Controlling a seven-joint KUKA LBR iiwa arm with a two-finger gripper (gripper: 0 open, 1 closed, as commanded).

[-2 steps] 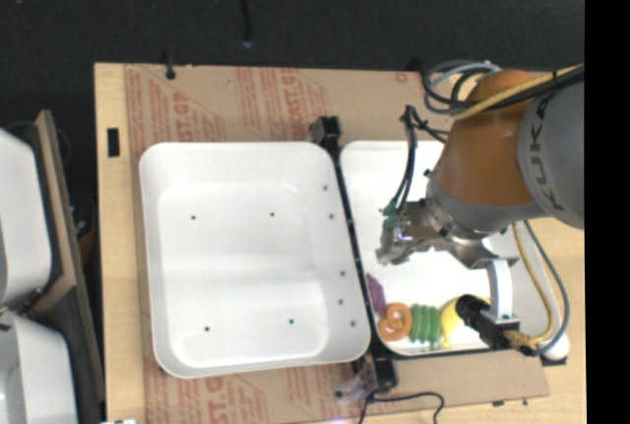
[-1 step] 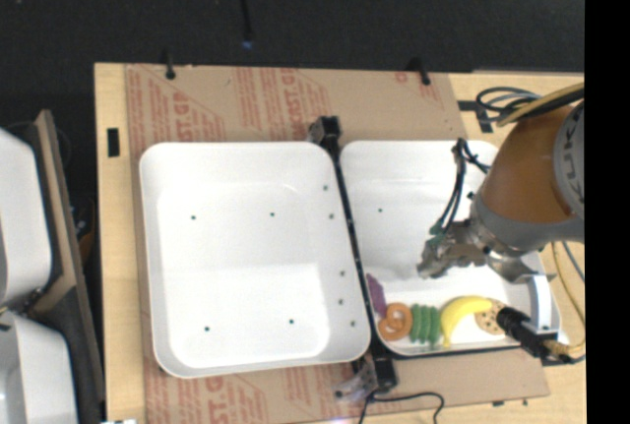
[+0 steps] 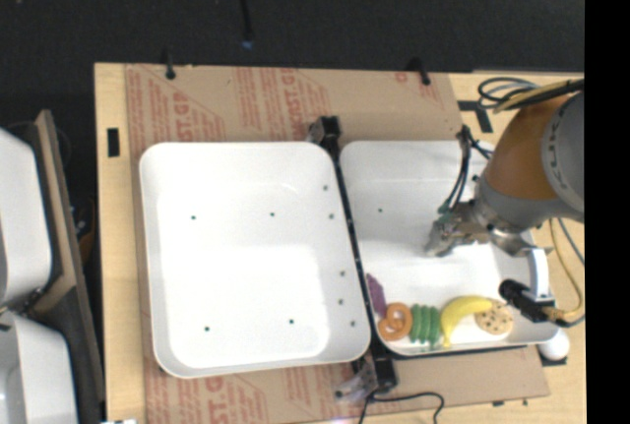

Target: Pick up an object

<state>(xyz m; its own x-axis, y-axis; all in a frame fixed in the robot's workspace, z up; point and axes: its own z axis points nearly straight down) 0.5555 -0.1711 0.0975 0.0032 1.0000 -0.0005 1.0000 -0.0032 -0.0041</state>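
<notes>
We see bright, even overhead light; both white bins [image 3: 236, 255] nearly blown out, detail lost on their floors; soft shadow along the left bin's inner walls; background dark; overall soft, low resolution, slightly grainy.

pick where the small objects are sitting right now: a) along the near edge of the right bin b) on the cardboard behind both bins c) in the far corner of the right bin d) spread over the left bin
a: the banana, cookie, green piece and pretzel lie in a row along the near edge of the right bin, below the gripper.
</notes>
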